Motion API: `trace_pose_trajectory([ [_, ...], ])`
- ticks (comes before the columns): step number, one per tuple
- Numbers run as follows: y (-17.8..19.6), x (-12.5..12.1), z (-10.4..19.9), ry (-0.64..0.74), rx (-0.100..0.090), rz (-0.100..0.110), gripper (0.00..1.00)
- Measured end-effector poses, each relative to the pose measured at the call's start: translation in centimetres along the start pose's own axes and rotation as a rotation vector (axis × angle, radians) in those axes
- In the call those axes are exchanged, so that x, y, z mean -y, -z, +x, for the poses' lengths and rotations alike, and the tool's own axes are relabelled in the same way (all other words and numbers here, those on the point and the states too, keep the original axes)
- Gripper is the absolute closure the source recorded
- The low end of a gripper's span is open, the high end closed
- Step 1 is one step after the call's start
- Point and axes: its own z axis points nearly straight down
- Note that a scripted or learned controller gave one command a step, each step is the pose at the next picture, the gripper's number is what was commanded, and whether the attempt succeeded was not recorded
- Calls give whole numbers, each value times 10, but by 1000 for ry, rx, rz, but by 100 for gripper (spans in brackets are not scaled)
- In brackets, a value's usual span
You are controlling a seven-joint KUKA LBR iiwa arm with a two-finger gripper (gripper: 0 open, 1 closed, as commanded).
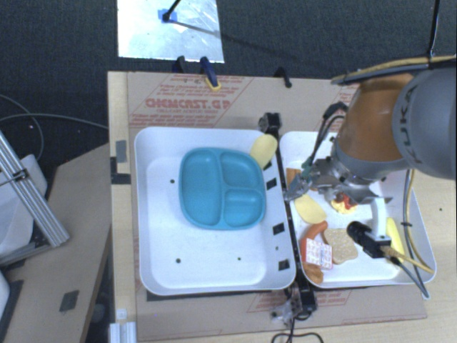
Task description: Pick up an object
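– Cardboard (187,100) under everything, red print on it. On top, at the far left?
– Left bin (164,263), white and shallow. Blue plate (221,189) lying flat in it, three compartments, nearer the right wall than the left.
– Next over?
– Yellow lump (263,149), rounded, tilted, at that bin's upper right corner (resting on the rim, by the look of it), just beside the strip between the bins.
– Then the right bin (303,147)?
– Crowded along its left side. Orange piece (293,175) against the left wall. Gripper (298,184) down low right beside it, over the same wall. Spread or pressed together, cannot tell from this angle, nor whether pinching anything.
– And the candidates for picking?
– Yellow slice (310,209) just below the gripper in the view. Sausage (315,232) near the slice's lower edge. Red-and-white packet (318,253) touching the sausage, bread (342,247) touching the packet's right side. Red-and-yellow bit (343,204) further up, partly hidden under the wrist.
– Rightmost?
– Arm (428,113), grey, orange band (371,123) above the wrist, reaching in from the right.
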Motion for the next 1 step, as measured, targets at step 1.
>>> trace_pose_trajectory([
  [1, 1, 2, -10, -8, 1, 1, 0],
])
